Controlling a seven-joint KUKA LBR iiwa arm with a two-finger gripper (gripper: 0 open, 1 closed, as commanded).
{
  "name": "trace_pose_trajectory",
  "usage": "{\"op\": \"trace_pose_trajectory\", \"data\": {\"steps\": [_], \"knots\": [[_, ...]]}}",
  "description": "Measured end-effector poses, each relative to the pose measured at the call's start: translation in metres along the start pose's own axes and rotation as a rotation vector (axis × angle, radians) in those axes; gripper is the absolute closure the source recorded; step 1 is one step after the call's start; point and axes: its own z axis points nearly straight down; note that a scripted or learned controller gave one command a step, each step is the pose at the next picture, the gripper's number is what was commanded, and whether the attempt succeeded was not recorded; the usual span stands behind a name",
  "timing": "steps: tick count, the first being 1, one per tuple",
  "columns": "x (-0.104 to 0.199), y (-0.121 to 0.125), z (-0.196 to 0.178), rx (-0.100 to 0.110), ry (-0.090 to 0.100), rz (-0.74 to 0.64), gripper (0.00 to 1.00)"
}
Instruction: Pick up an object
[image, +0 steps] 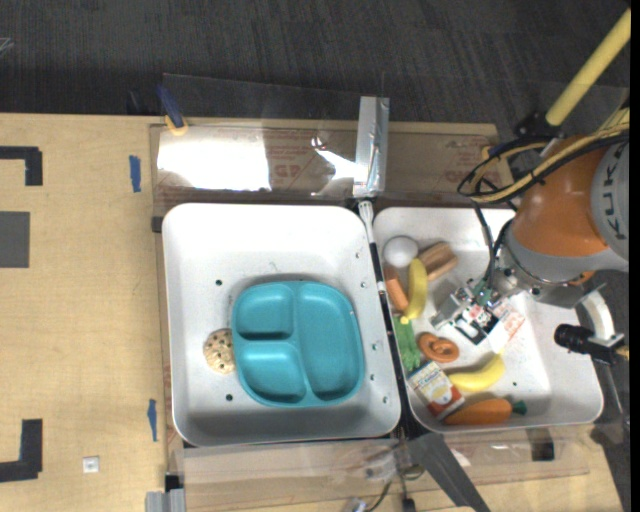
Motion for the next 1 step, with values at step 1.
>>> {"op": "trace_pose_trajectory", "data": {"steps": [1], "knots": [[0.0368,-0.0496,0.0236,-0.027,-0.018,0.160,0.00]]}}
